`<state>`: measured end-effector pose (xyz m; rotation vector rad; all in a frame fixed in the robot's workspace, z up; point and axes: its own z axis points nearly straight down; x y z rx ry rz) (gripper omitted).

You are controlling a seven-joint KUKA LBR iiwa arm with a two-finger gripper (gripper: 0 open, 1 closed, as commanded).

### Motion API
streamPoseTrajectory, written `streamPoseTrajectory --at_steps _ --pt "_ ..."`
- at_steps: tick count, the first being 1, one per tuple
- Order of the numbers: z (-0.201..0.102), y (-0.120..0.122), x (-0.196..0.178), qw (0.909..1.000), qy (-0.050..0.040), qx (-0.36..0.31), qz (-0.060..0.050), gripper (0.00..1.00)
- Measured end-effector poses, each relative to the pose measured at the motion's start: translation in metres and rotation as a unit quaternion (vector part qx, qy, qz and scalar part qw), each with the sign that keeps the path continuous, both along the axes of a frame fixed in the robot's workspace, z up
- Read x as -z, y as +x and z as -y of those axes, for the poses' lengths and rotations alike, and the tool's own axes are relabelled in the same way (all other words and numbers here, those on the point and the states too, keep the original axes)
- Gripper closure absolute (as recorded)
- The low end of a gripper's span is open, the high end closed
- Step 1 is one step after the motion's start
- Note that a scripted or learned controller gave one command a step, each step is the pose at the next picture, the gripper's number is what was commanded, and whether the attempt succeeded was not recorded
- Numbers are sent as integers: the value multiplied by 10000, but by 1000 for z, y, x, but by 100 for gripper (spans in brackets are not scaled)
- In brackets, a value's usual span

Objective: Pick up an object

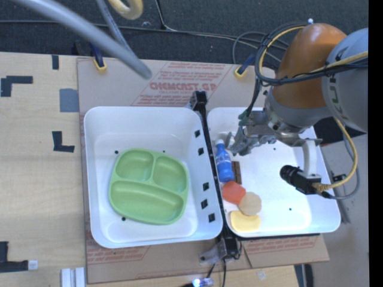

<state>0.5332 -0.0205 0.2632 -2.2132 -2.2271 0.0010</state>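
Here, in the camera view, the grey arm with its orange band (308,52) is reaching in from the right and hanging over the right bin (299,220). The gripper (242,141) is sitting low over the bin's upper left part, just beside the top of the blue bottle (224,162). How the gripper is set is something I cannot tell: its metal parts are blurring together from this angle, and nothing is showing held in it.

The blue bottle is lying along the bin's left wall, its pale cap pointing up toward the gripper. Below it, an orange-red block (233,192) is resting almost against the bottle's lower end. A round tan piece (251,204) is sitting just beside that block, and a pale yellow piece (245,222) is lying beneath both, near the bin's front edge. A black cylinder (298,179) on the arm is hanging over the bin's right side.

In the left bin (99,160), a green divided tray (148,185) is lying flat. Both bins are resting on a cardboard sheet (179,85) on the wooden surface (36,178).
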Motion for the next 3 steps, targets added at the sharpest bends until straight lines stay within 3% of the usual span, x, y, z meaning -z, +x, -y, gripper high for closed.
streamPoseTrajectory --at_steps 2,3 --pt "-95 -26 41 10000 -2 5 -12 100" --pt "-122 -48 33 10000 -1 7 -10 100"
